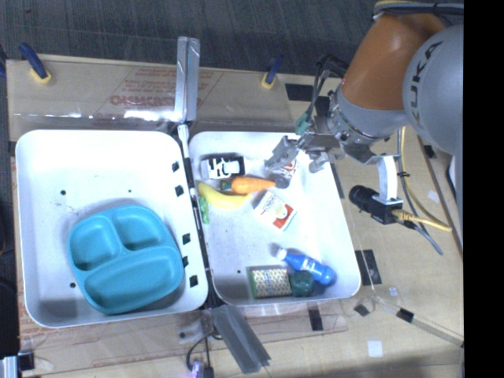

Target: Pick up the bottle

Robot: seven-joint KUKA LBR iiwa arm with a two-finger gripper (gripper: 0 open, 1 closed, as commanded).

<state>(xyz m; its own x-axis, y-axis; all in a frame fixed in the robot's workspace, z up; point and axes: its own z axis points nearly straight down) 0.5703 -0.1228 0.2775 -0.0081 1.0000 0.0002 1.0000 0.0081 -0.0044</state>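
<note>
The arm [409,61] is seen entering from the right, its orange band tilted up and its wrist angled down and to the left over the upper right corner of the right bin [340,235]. The gripper [283,166] is poised over the bin's upper middle, just right of the carrot, and its two fingers are seen slightly apart with nothing visibly clamped between them. The bottle [307,266], blue with a white cap, is found lying on its side in the lower right part of the right bin. Its long axis is set diagonally, with the cap pointed up and left and the base pointed down and right toward the bin's corner. It is well apart from the gripper. A green sponge [269,282] is placed just beside the bottle, at its lower left, apparently touching. Nearer the middle, a white carton with a red mark [276,210] is laid tilted. A carrot [250,184] and a banana [222,198] are laid at upper left, touching, below a small black-and-white item [222,166]. In the left bin [47,164], a blue divided plate [126,257] is held.
</note>
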